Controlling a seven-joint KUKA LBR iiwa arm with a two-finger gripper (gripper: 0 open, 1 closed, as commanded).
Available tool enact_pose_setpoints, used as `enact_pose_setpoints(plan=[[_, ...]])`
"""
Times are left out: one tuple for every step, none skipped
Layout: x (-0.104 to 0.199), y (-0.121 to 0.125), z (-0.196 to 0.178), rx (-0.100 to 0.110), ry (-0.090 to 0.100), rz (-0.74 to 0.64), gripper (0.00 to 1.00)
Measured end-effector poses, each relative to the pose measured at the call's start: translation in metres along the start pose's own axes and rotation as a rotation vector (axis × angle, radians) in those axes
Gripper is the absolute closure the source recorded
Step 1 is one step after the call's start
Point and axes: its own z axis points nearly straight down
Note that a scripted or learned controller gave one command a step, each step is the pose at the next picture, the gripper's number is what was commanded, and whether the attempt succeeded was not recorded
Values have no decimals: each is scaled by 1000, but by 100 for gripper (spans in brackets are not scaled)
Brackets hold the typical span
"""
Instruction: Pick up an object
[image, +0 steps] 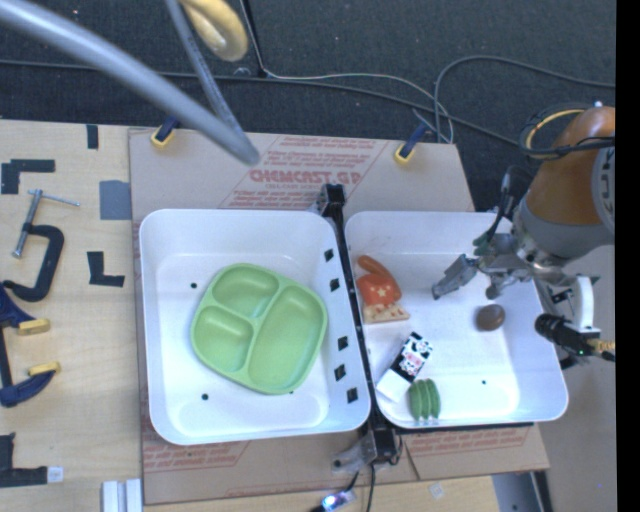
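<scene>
Counter (200, 165) carries two white bins. Left bin (165, 330) centre frame holds a green divided plate (260, 327). Right bin (530, 385) holds red-orange food toy (377, 288), green pod (424, 398), small brown nut-like object (489, 318). Gripper (470, 272) at right; can't tell whether jaws are apart or together. Brown object lies just lower right of the jaws, nearest candidate.

Divided tray (262, 327) in the left bin (160, 330) — tomato toy (378, 290), cow-print box (410, 357), pod (424, 398), pebble (489, 318) in the right bin (540, 395)
</scene>
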Motion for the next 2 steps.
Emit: enact_pose_setpoints(plan=[[0,3,-7,-13,-2,-4,0],[-3,8,55,-9,-3,-4,0]])
